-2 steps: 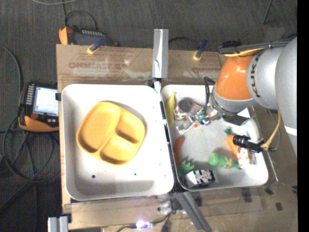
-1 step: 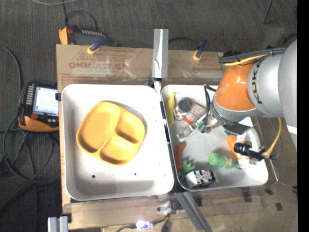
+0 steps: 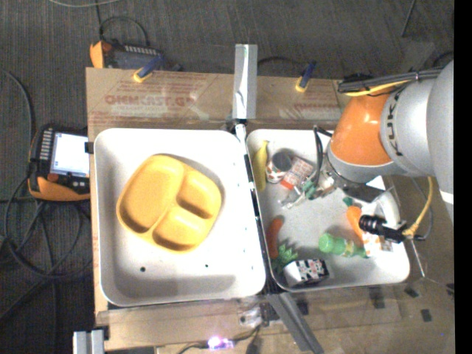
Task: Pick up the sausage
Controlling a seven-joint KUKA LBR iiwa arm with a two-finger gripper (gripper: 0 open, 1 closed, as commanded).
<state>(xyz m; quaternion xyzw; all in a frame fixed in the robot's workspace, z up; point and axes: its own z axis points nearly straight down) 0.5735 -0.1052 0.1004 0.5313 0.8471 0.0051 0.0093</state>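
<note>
Sausage (image 3: 274, 234): reddish-brown, elongated, lower centre of frame, against left wall of right bin (image 3: 402, 275); free, nothing gripping it.
Gripper (image 3: 310, 190): centre-right of frame, under grey-and-orange arm (image 3: 369, 139), low over the clutter in upper part of right bin; well apart from sausage; spread or pressed together, cannot tell, tips lost among objects.
Neighbours of sausage: green leafy toy (image 3: 285, 253) touching or just below its lower end; black-and-white carton (image 3: 306, 271) near below; banana (image 3: 260, 166) further up the same wall.
Other contents: small can (image 3: 279, 161) and red-and-white packet (image 3: 298, 172) beside gripper; green bottle (image 3: 339, 245) lower right.
Left bin (image 3: 107, 271): yellow divided plate (image 3: 171, 200) in the middle.
Risk, wall: probably one finger striking the bin wall, sausage lying tight against it.
Risk, wrong object: likely closing on packet or can, both nearer than target.
Risk, slip: rounded shape probably rolling out of a shallow pinch.
</note>
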